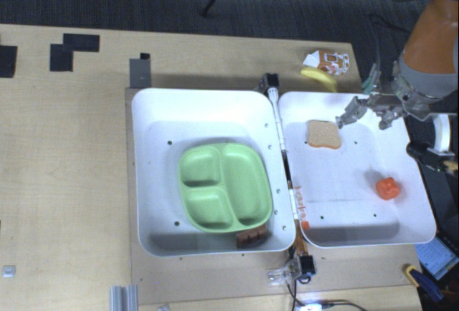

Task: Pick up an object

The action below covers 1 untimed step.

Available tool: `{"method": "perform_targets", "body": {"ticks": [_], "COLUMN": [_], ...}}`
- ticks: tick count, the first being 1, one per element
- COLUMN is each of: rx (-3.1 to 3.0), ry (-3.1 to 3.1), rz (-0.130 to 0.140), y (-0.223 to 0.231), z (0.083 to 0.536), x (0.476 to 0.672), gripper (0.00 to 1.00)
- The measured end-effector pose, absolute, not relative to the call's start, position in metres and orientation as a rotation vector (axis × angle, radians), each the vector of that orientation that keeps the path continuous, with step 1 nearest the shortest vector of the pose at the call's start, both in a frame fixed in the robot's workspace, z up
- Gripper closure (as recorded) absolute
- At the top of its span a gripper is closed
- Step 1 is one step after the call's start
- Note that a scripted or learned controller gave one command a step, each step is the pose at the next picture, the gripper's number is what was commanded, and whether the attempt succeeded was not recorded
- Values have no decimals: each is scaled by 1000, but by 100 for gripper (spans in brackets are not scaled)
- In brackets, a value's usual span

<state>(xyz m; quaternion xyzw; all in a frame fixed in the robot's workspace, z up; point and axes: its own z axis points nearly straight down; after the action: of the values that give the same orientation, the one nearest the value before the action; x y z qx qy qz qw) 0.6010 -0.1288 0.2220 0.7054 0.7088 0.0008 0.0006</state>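
- The gripper (367, 110) hangs over the upper right part of the right bin (401, 231), at the end of the grey arm with its orange band (433, 37), which comes in from the right edge of the view. Whether it is open or closed cannot be told at this size, and nothing is seen held in it.
- Just beside the gripper, down and to its left, a slice of bread (323, 135) lies flat on the right bin's floor, apart from the gripper.
- Further off, below the gripper and a little to its right, a small orange-red object (388, 188) sits on the same bin floor, well apart from the bread.
- Above and to the left of the gripper, outside the bins on the wooden bench (64, 180), lies a yellow banana-like item (318, 76) touching a small white and orange packet (331, 61).
- Well to the gripper's left and lower, the left bin (154, 159) holds a green divided plate (225, 186) with three compartments.
- At that plate's lower edge, farther still from the gripper, a small brown object (250, 236) peeks out, partly hidden under the plate's rim.
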Motion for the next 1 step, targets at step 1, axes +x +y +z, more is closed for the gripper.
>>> {"method": "perform_targets", "body": {"ticks": [1], "rx": [2206], "ry": [2220], "rz": [12], "y": [-135], "z": [89], "x": [643], "gripper": [0]}}
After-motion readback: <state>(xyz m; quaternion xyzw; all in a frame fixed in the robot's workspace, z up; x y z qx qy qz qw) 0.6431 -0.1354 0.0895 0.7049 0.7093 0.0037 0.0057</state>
